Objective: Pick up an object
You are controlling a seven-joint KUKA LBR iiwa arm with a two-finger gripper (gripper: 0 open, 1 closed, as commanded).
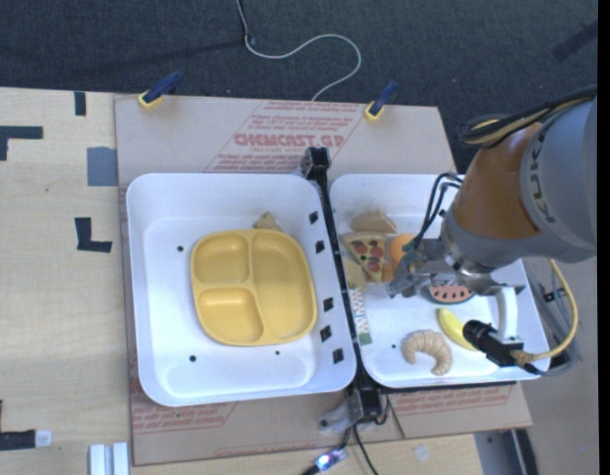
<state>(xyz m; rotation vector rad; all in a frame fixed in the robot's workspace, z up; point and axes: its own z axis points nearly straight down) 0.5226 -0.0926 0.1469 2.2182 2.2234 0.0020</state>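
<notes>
Overhead view. The gripper [402,281] hangs low in the right bin [384,369], between a pizza slice [365,252] and a watermelon slice [450,291]; its opening cannot be told. A croissant [429,350] and banana [456,327] lie nearby. The left bin [156,364] holds a yellow divided plate [253,287].

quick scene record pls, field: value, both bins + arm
left bin: yellow divided plate, small tan item at its far edge
right bin: pizza slice, croissant, banana, watermelon slice, tan item
arm: over the right bin
gripper: low beside the pizza slice, nothing seen held
</notes>
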